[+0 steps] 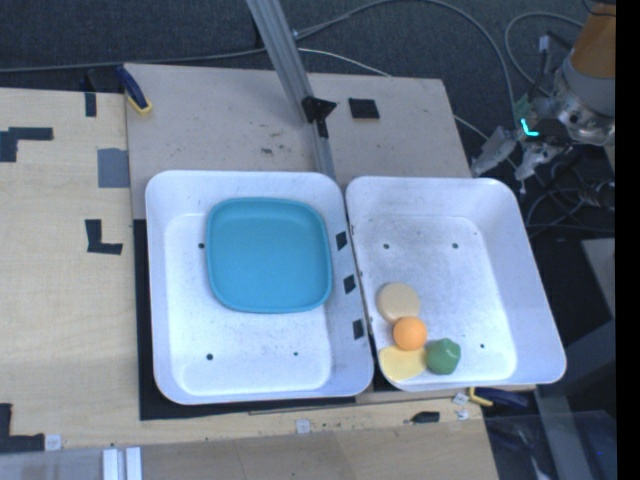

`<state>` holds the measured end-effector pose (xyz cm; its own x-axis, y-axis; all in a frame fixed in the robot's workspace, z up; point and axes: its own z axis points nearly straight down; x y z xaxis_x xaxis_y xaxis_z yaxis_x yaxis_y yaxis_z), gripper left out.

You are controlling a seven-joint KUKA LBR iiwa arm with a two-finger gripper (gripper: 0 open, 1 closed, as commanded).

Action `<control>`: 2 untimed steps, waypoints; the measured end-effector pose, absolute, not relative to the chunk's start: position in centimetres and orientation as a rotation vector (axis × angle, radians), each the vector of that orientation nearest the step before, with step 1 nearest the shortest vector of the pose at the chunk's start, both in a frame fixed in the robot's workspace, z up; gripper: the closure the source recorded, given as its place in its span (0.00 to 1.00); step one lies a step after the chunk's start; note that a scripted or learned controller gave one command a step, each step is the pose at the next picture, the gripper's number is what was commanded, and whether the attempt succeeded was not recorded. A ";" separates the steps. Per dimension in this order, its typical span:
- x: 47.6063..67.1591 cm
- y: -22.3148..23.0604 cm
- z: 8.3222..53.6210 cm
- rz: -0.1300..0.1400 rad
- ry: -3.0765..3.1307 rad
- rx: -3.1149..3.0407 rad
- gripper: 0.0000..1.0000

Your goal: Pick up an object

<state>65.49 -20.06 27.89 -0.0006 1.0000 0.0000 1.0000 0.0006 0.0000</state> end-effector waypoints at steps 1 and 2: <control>65.5 -20.1 27.9 0.000 -2.222 -2.221 0.00; 65.2 -20.0 23.6 0.003 -2.220 -2.219 0.00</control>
